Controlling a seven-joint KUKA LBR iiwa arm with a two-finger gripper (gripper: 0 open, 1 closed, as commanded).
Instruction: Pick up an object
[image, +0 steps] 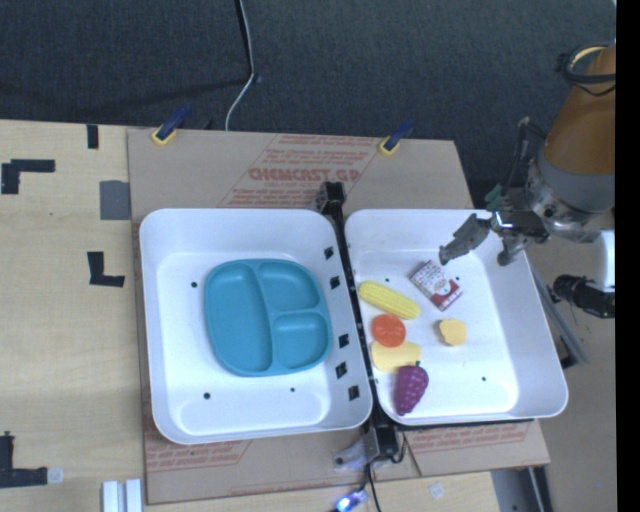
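The right bin (520, 340) holds several small items. A red and white packet (435, 283) lies near its middle, with a yellow corn cob (388, 298) to its left. Below them are an orange-red tomato (389, 329), a yellow piece (395, 353), purple grapes (410, 387) and a small yellow chunk (453, 332). My gripper (486, 245) hangs over the bin's upper right part, up and to the right of the packet. Its fingers are spread open and nothing sits between them.
The left bin (170, 250) carries a blue divided plate (268, 315). Both bins rest on a cardboard sheet (290, 170) on the wooden bench. The arm's grey and orange wrist (580, 140) comes in from the right edge.
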